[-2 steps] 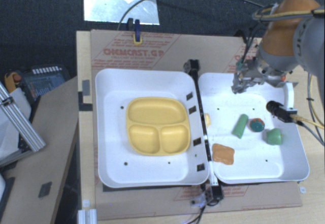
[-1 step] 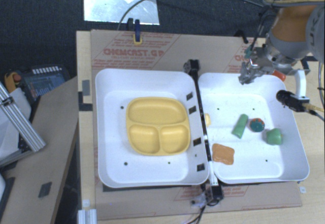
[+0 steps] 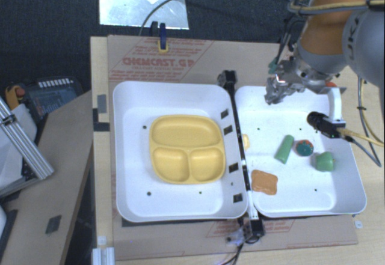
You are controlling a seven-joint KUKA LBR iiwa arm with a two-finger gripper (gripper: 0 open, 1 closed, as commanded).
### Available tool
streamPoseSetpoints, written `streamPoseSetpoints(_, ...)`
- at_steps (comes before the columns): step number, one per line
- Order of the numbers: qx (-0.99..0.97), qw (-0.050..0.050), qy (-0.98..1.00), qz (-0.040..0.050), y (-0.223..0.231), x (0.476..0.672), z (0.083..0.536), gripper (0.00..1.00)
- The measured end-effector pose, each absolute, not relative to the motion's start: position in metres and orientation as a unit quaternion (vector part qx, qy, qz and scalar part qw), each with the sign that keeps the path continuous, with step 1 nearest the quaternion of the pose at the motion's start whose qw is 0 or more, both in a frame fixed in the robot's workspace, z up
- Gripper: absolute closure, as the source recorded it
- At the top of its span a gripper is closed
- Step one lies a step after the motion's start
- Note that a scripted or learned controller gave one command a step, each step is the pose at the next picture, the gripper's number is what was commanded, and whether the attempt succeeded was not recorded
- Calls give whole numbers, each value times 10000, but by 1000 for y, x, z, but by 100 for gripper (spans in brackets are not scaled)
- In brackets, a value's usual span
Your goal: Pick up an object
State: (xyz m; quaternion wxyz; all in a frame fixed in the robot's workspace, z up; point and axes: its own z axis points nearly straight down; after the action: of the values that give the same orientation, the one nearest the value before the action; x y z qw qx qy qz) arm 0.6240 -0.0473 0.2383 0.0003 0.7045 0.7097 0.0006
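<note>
On the surface, the left bin [image 3: 129, 137] carries a yellow divided tray [image 3: 183, 149], probably parked there as a drop spot. The right bin [image 3: 343, 197] holds the loose pickings: an orange piece [image 3: 264, 181] by the divider, a green cylinder [image 3: 284, 148], a small teal ball [image 3: 305, 148] and a green block [image 3: 325, 161]. The jaws [image 3: 275, 93] hang over the bin's far-left corner, well apart from these; whether they are wide or narrow, I cannot tell.
</note>
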Motion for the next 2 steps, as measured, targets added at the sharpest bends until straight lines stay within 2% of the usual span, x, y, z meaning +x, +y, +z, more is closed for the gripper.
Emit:
streamPoseSetpoints(1, 7046, -4, 7096, 2, -1, 597, 245, 100)
streamPoseSetpoints(2, 7041, -14, 7101, -2, 40, 572, 228, 100)
